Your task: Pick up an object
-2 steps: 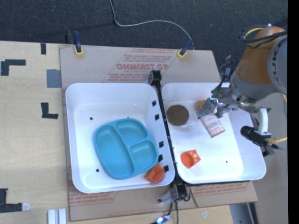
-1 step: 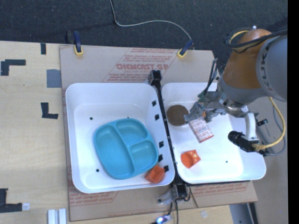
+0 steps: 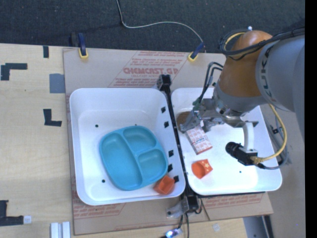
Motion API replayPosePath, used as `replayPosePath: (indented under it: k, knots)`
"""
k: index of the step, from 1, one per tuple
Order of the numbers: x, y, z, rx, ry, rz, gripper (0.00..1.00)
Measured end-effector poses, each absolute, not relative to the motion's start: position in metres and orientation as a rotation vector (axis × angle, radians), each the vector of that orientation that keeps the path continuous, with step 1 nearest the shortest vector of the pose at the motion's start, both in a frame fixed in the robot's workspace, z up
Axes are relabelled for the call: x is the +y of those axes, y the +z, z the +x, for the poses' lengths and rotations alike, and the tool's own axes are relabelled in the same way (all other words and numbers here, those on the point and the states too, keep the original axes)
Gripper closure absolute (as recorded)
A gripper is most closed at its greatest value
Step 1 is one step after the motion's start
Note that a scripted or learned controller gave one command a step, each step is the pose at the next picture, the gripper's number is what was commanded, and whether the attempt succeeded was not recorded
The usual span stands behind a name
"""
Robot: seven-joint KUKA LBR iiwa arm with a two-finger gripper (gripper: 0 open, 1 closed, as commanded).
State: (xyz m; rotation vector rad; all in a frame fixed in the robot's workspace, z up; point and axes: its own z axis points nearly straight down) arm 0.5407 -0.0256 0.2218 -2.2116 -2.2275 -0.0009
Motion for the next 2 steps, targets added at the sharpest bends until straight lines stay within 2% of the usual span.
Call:
replayPosePath:
  k: [1, 2]
  knots:
    - [0.03, 0.216, 0.524, -2.226, 0.002, -2.211, 1.0]
    - [0.092, 0.22, 0.523, -2.228, 0.0, -2.21, 1.0]
